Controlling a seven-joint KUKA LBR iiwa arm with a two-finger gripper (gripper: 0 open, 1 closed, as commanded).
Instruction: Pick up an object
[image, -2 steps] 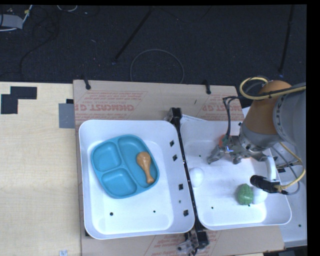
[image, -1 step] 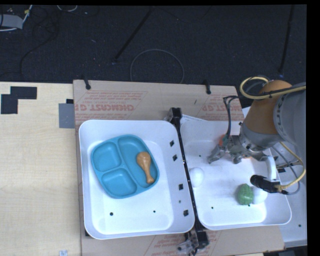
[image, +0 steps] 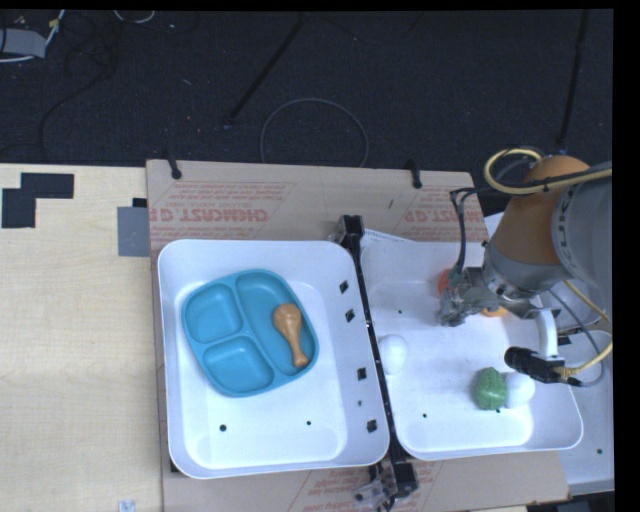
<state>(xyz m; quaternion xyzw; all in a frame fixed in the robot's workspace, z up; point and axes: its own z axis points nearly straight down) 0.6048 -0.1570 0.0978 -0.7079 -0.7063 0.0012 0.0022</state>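
My gripper (image: 455, 305) reaches down into the upper part of the right bin (image: 450, 430), its fingers hidden under the wrist. A small orange-red object (image: 442, 283) peeks out just left of the gripper, touching or very near it. A green round object (image: 490, 388) lies lower right in the same bin, with a white ball (image: 521, 391) beside it. A white egg-like object (image: 393, 352) rests near the bin's left wall. In the left bin, a tan drumstick (image: 291, 331) lies on a blue divided plate (image: 215, 320).
The left bin (image: 250, 440) and right bin meet at a black-clipped divider (image: 368, 340). Cables (image: 540, 365) loop off the arm over the right bin's right side. Cardboard (image: 260, 205) lies under both bins.
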